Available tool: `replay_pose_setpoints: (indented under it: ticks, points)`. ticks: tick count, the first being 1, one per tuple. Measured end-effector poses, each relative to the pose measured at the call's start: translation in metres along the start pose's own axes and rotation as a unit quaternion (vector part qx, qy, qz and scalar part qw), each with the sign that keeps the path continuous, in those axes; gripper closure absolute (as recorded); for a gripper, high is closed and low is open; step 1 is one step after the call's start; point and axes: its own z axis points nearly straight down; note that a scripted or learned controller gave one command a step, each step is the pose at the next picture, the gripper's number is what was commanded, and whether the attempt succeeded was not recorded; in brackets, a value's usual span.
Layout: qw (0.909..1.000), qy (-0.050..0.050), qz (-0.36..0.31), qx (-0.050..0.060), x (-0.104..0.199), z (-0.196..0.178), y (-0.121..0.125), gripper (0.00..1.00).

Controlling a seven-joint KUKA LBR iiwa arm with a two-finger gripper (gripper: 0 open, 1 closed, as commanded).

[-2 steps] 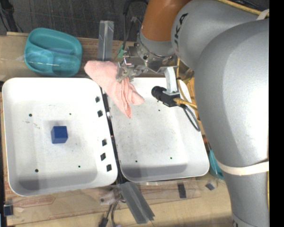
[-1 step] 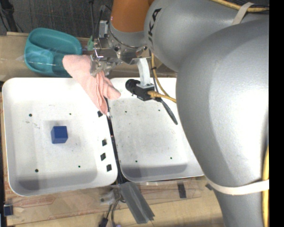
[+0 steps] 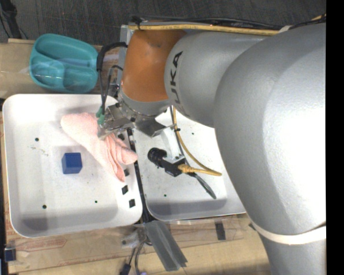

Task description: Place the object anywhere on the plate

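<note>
Pink cloth (image 3: 103, 142) lies touching the gripper (image 3: 112, 125).

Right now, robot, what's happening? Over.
End effector above crumpled pink cloth, left white bin. Small blue cube sits apart, untouched.

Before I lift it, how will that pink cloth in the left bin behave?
Probably floppy: the pink cloth lies crumpled in soft folds, so it should sag and trail from the gripper. It looks light. Its lower end drapes toward the bin wall, so it may drag there.
</note>
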Motion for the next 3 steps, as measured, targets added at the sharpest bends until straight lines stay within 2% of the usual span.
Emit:
replay_pose_setpoints:
  ticks: [1, 2, 3]
  points:
    - [1.0000, 0.000, -0.008, 0.000, -0.014, 0.017, 0.076, 1.00]
    - [0.9978, 0.000, -0.066, -0.001, 0.039, -0.029, 0.049, 1.00]
    - [0.9998, -0.001, -0.018, -0.002, 0.007, -0.071, 0.087, 1.00]
